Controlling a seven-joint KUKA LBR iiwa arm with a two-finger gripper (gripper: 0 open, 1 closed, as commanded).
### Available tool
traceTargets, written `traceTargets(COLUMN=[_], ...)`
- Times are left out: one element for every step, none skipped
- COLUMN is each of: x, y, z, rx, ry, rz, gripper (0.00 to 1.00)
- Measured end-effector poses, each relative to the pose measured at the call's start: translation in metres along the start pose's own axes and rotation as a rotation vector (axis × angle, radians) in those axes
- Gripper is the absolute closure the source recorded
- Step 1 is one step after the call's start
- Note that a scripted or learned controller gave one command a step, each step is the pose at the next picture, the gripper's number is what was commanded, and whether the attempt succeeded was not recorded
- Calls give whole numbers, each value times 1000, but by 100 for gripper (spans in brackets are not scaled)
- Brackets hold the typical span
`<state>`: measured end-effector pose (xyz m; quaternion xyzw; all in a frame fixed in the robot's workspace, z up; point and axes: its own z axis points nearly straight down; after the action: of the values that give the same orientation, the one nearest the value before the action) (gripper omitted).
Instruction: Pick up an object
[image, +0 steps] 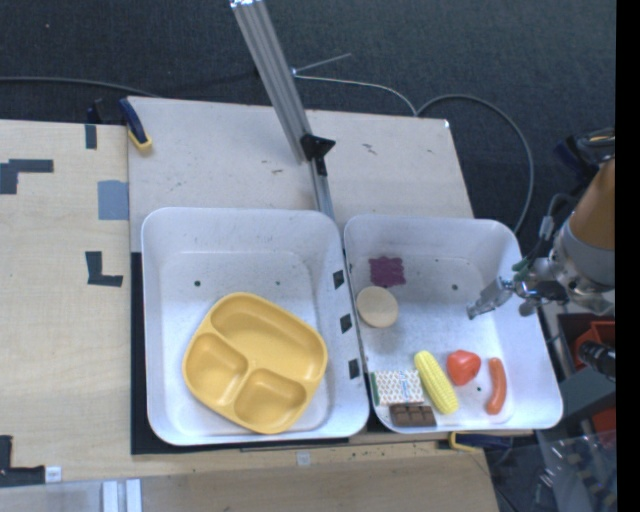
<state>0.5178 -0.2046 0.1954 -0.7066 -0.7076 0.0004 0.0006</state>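
My gripper (497, 296) hangs over the right edge of the right bin (430, 232), with nothing visibly in it. Below it in that bin lie a red tomato (462, 366), a yellow corn cob (436, 381) and an orange-red sausage (495, 385). A beige round disc (378, 307) and a purple piece (386, 270) lie to its left, near the bin's inner wall. A patterned block (398, 385) and a brown bar (411, 413) rest at the bin's front edge.
The left bin (175, 240) holds a yellow divided plate (256, 361). A grey metal pole (280, 80) slants down from the top to the seam between the bins. The arm's orange band (598, 205) sits at the right, above the gripper.
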Motion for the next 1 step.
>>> traceTargets(x=[1], y=[0], z=[-10], rx=[0], ry=[0], rz=[-1], gripper=[100])
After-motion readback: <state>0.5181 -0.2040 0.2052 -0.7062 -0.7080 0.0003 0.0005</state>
